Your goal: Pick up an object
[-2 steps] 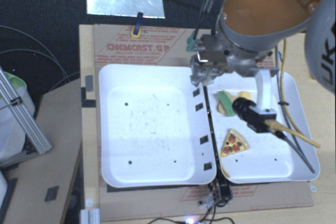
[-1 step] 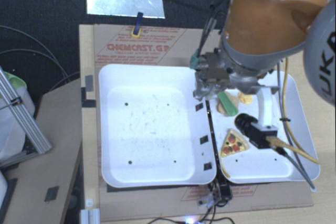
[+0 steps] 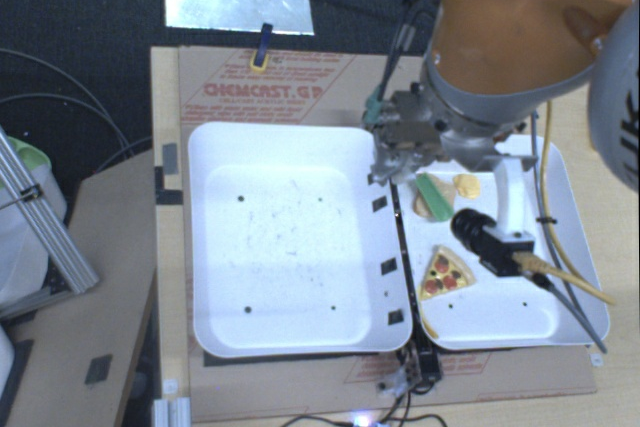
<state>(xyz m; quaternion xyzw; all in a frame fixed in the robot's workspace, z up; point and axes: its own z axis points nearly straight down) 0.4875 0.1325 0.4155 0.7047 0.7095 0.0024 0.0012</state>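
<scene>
One green piece (image 3: 434, 192), long axis slanting down-right, lies just lower right of the gripper (image 3: 392, 165) (open or closed, I cannot tell).

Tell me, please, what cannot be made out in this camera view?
Right bin: far half hidden beneath the arm, camera view.
Green object: upper end covered by the arm, so its full shape is unclear.
Yellow piece: too small and partly covered to identify.
The arm itself: cut off by the top and right edges.
</scene>
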